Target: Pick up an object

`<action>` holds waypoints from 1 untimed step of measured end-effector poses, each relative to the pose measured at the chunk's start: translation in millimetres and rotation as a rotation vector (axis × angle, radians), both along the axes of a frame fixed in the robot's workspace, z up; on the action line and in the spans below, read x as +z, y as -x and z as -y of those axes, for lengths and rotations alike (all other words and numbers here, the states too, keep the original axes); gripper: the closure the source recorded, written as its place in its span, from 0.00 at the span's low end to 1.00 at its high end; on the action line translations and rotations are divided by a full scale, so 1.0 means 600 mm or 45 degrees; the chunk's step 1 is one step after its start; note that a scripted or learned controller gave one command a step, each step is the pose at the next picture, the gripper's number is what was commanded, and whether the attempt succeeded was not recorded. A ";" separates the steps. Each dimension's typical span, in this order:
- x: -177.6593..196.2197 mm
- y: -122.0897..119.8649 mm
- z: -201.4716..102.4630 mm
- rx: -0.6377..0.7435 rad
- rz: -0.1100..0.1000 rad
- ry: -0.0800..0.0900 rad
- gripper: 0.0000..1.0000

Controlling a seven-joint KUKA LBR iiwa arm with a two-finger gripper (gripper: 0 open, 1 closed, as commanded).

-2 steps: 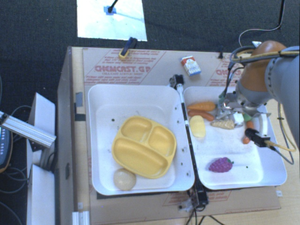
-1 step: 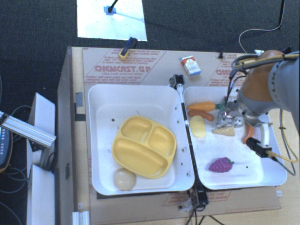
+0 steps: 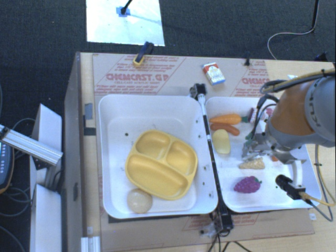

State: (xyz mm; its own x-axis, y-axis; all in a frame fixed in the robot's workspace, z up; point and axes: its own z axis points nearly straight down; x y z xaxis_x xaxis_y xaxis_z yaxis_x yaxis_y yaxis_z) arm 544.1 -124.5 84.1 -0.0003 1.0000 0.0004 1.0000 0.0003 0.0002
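The right bin point(image 3: 310, 190) holds two orange carrots point(image 3: 226, 119), a pale yellow oblong piece point(image 3: 221, 141), a tan crumbly piece point(image 3: 252, 164) and a purple bunch of grapes point(image 3: 247, 184). My gripper point(image 3: 251, 150) hangs low over the middle of this bin, just above the tan piece and right of the yellow piece. The arm's orange band and grey wrist hide the bin's right part. Nothing shows between the gripper's tips.
The left bin point(image 3: 113, 140) bears a yellow divided plate point(image 3: 161, 163) and a cream round ball point(image 3: 139, 200) at its front. On the bench behind the bins lie a red and white small box point(image 3: 213, 73) and a yellow and black tool point(image 3: 142, 53).
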 end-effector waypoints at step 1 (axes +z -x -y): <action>0.000 0.000 0.000 0.000 0.001 0.000 0.00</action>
State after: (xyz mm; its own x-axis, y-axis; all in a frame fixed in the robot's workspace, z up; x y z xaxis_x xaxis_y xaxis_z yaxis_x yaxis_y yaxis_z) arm 544.4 -124.6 84.3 -0.0007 1.0000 0.0001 1.0000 0.0007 0.0012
